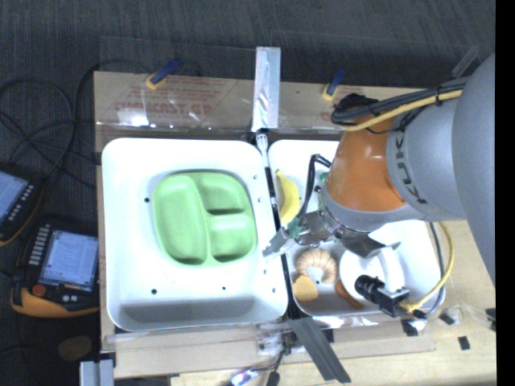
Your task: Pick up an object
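Note:
In the right bin (418,240) a yellow banana-like object (288,196) lies against the left wall. A tan ring-shaped pastry (315,265) sits near the front left, with a small orange-tan piece (304,289) just in front of it. My gripper (291,237) hangs low over the bin's left side, between the yellow object and the pastry, close to the divider. The arm's grey and orange body (370,175) hides much of the bin. I see nothing held.
The left bin (129,296) holds a green divided plate (205,217) in its middle. The wall between the bins (273,215) runs right beside the gripper. Clips and a metal strip stand at the back of the bench.

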